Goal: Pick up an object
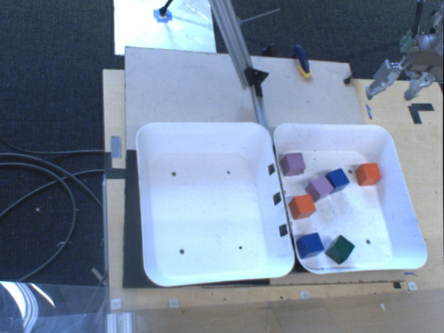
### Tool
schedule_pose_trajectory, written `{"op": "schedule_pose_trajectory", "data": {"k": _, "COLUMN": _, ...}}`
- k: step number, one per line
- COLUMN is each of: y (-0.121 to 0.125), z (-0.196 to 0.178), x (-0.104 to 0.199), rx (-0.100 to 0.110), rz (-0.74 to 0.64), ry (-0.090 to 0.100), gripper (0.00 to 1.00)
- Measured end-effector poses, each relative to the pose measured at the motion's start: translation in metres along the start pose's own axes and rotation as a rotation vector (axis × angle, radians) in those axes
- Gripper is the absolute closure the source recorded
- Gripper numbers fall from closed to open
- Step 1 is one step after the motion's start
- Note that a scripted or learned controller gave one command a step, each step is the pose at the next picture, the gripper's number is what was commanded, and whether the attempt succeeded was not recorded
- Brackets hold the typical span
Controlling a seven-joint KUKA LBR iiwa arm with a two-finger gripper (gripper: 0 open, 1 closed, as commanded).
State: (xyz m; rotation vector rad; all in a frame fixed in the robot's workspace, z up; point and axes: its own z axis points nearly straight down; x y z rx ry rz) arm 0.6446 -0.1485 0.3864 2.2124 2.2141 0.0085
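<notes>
Gripper (401, 83): seen at the upper right of the camera view, above the bench and beyond the far rim of the right bin; its two metal fingers (382, 82) stand spread apart with nothing between them.
Right bin (406, 207): shallow, white, holding all seven blocks.
Purple block (292, 163): near the bin's far left corner, close to the wall shared with the left bin.
Lilac block (319, 187): just right of centre-left, touching the blue block (338, 179) at its upper right.
Orange block (368, 174): toward the far right of the bin, apart from the others.
Second orange block (302, 205): just below and left of the lilac block.
Second blue block (309, 244): near the front left corner.
Dark green block (340, 249): just beside the second blue block, on its right, turned at an angle.
Left bin (149, 207): white, beside the right bin, rims touching.
Bench (187, 82): pale board under both bins; a yellow-and-blue clamp (302, 62) lies on its far edge.
</notes>
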Motion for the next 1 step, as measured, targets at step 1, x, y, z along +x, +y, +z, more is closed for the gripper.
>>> {"op": "schedule_pose_trajectory", "data": {"k": 1, "y": -0.0455, "z": -0.0844, "x": 0.0014, "rx": 0.0, "rz": -0.002, "ry": 0.002, "gripper": 0.0}}
